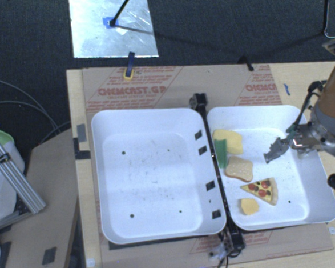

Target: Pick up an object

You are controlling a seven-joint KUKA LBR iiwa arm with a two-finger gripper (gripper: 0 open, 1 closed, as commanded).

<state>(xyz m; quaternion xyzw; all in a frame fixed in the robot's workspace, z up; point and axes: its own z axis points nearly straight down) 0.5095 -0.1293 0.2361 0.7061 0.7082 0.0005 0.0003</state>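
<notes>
Yellow sponge (227, 142), bread slice (239, 169), pizza slice (262, 190) and cheese piece (249, 206) are clustered at the right bin's (315, 206) left side. Hand (276, 149) is poised above bare floor nearby; finger state cannot be told, nothing seen held.

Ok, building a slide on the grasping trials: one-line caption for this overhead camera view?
Gripper poised over the right bin near toy foods: sponge, bread slice, pizza slice, cheese piece.
</notes>
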